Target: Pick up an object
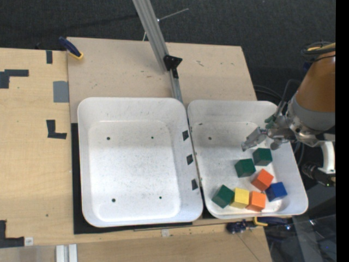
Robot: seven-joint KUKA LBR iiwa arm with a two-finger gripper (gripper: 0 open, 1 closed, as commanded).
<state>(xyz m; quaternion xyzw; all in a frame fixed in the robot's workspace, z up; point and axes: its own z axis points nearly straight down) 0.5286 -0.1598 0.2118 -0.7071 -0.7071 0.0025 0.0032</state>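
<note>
Blocks huddle at the right bin's [218, 113] near corner: orange cube [257, 200], yellow one [241, 196], green ones [245, 167], blue [277, 190]. Gripper [260, 138] hovers just behind, fingers spread, holding nothing. Left bin [131, 105] sits beside it on the worktop [207, 75].

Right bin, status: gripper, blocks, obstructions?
Gripper low over right bin, nothing between jaws. Nearest: green block, untouched. Six more blocks clustered below it. No obstruction seen.
</note>
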